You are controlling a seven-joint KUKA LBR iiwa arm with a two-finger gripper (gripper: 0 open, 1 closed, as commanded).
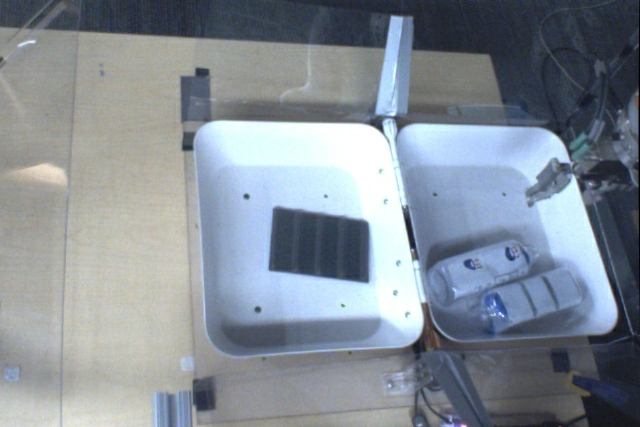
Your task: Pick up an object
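Hovering: gripper [549, 181] at right bin [480, 140] right rim, finger state cannot be determined | bottles [505, 283] lying at that bin's near end, ungrasped | pick remaining.

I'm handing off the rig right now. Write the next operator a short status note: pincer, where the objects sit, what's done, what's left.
Pincer: at the right bin's right rim, above its upper part, with nothing between its fingers.
Objects: two clear plastic bottles lie side by side in the right bin's lower corner, the white-labelled bottle and below it the blue-capped bottle. A dark ribbed pad lies flat in the middle of the left bin.
Done: no pick yet.
Left: move to one object, grasp it and lift it.
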